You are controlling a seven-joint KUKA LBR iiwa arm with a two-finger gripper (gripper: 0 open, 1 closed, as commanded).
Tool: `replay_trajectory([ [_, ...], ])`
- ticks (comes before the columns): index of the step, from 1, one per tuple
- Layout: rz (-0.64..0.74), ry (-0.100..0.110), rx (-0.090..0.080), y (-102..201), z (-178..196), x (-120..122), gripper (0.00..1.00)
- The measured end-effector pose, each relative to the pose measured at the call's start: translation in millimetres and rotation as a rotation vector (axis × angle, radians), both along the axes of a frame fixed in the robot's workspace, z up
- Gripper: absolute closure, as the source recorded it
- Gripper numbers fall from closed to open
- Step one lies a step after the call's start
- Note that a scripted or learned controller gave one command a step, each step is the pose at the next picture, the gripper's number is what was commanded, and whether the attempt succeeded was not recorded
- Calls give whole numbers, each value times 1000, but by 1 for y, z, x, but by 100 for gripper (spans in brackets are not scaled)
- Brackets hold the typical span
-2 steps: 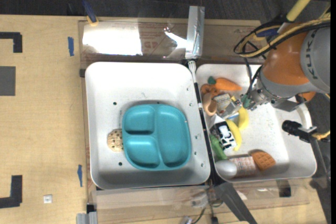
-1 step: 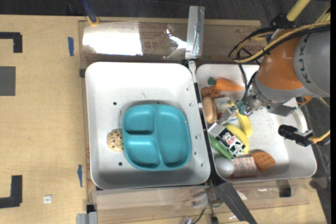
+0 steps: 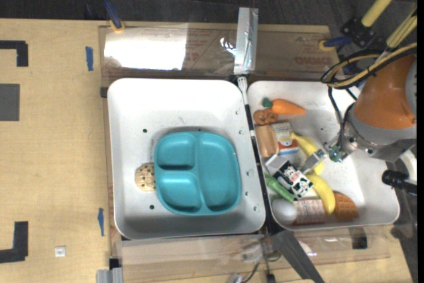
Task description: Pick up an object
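Arm: grey, with an orange band (image 3: 389, 99), reaching in over the right bin (image 3: 371, 172)
End effector (image 3: 317, 158): low in the right bin, tip just above a banana (image 3: 317, 181); whether it is apart, together or clamped on anything I cannot tell
Banana: yellow, lying on a slant right under and below the end effector
Carrot (image 3: 286, 107): up and to the left of the end effector, near the bin's top wall
Cow toy (image 3: 295, 180): black and white, just below-left of the end effector, touching the banana
Bread roll (image 3: 266, 140): left of the end effector, along the bin's left wall
Left bin (image 3: 132, 116): well to the left of the end effector
Teal plate (image 3: 197, 171): divided, lying in the left bin
Cookie (image 3: 145, 176): touching the plate's left edge, farthest from the end effector
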State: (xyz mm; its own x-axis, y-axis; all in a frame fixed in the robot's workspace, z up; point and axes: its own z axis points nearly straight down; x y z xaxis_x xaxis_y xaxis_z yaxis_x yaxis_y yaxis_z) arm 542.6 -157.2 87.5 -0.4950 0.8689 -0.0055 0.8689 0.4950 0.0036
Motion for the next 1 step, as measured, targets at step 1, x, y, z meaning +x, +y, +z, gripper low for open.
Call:
replay_trajectory([
  [1, 1, -9, -1, 1, 12, 3, 100],
])
